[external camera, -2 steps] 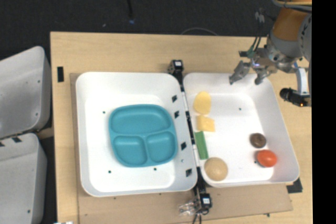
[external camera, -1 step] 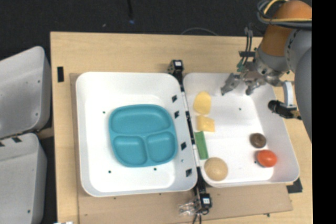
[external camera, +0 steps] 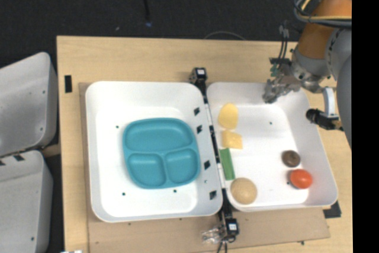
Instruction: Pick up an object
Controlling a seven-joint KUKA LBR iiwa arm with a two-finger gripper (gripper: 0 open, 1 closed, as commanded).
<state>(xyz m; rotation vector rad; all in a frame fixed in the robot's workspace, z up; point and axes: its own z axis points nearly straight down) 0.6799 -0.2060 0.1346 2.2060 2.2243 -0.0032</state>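
1. Nothing lifted yet, judging by the layout: every candidate object lies on a bin floor, none raised.
2. Hand (external camera: 273, 93) poised at the far edge of the right bin (external camera: 260, 130), near its far right corner, well apart from all the objects. Too small and blurred to say how far apart the tips stand; cannot tell. Nothing seen held.
3. Grey arm (external camera: 317, 50) with orange band reaching in over the worktop (external camera: 148, 56) from the right edge.
4. Along the right bin's left wall, far to near: yellow rounded piece (external camera: 228, 115), yellow wedge (external camera: 232, 140) just beside it, green stick (external camera: 226, 163) lying against the wall, tan ball (external camera: 243, 191) at the near left corner.
5. Toward the right bin's near right corner: brown round item (external camera: 290, 157) and red ball (external camera: 301, 179), close together, apparently not touching.
6. Left bin (external camera: 100, 127) carrying a blue divided tray (external camera: 160, 151) about its middle.
7. Left to do, by judgement: choose a target, travel over it, descend, close, lift. Essentially the whole pick remaining.
8. Nearest candidate to the hand: the yellow rounded piece; the red and brown pair offer cleaner access, away from walls.
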